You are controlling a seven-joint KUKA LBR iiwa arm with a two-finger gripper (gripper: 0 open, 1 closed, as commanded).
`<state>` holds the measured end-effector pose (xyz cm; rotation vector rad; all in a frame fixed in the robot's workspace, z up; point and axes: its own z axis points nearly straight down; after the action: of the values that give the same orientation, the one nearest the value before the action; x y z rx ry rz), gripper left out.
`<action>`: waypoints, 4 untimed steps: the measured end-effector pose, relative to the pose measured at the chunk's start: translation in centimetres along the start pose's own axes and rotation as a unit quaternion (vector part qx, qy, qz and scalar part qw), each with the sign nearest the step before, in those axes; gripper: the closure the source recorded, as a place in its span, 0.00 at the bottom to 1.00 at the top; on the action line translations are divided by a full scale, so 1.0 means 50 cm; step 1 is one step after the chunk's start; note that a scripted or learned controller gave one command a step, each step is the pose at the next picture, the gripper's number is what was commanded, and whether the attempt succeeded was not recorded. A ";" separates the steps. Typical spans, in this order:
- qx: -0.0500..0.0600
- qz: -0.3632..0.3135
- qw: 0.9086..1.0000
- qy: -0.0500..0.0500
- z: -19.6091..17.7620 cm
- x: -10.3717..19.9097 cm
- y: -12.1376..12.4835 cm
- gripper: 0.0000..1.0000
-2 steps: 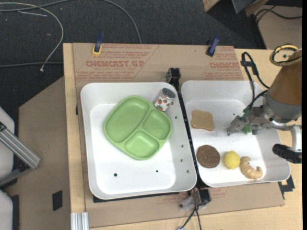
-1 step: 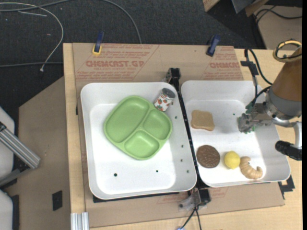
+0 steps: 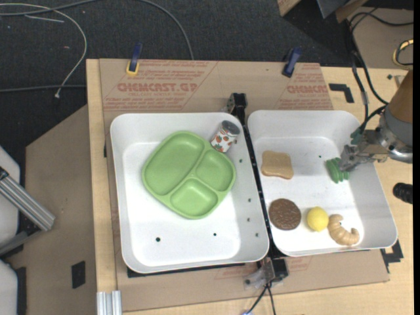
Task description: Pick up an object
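Right bin (image 3: 367, 182), fingers (image 3: 349, 155) blurring into green object (image 3: 337, 170)

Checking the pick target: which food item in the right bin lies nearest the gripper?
The green item, right at the gripper; the toast, cookie, lemon and croissant lie farther.

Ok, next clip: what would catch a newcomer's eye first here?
Probably the green divided plate, lying large in the middle of the left bin with a small printed can at its upper right edge. Next, the claw at the right bin's right side, down at a small green object, with food items along the near side.
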<state>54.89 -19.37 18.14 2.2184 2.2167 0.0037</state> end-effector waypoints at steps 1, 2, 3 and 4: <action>0.000 -0.001 1.000 0.000 -0.088 -0.003 0.005 1.00; 0.001 -0.001 1.000 0.000 -0.133 -0.004 0.007 1.00; 0.004 -0.003 1.000 0.003 -0.117 0.092 0.002 1.00; 0.002 -0.004 1.000 0.002 -0.121 0.183 0.023 1.00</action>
<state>56.00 -10.22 24.19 2.2153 2.2292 0.0033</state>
